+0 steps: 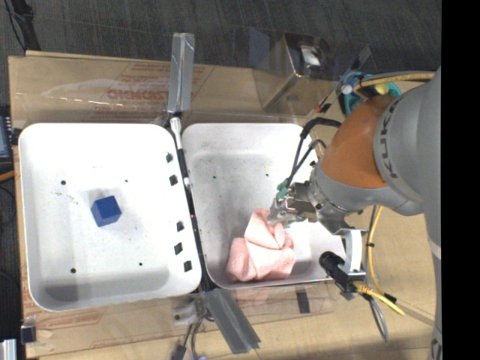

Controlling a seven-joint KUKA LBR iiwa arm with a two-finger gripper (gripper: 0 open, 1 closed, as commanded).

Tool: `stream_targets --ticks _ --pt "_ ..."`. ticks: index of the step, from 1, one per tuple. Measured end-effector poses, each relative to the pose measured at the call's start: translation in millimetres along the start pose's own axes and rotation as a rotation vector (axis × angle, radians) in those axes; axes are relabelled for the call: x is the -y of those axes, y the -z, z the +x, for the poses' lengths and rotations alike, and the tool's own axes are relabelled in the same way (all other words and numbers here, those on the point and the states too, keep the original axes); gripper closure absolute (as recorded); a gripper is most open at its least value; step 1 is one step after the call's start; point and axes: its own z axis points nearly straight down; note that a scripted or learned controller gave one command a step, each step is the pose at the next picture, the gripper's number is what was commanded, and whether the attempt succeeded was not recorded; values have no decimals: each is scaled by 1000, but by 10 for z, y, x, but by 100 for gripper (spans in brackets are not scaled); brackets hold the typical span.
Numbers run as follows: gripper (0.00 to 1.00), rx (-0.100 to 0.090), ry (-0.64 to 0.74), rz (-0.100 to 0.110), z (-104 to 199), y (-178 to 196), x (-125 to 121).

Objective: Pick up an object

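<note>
Hiding its own fingertips, the hand meets the pink cloth.

The grey arm reaches in from the right, its orange band just behind the wrist. The wrist bends downward and leftward, carrying the gripper low at its far left end, with cables looping above.

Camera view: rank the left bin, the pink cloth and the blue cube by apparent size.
1. left bin, by far the largest.
2. pink cloth.
3. blue cube, clearly the smallest.
</note>
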Motion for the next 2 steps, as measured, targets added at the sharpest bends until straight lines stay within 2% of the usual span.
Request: stream_targets --ticks 1,2 --pt "0 0 0 0 0 0 0" --pt "0 -1 175 -1 -338 -1052 -279"
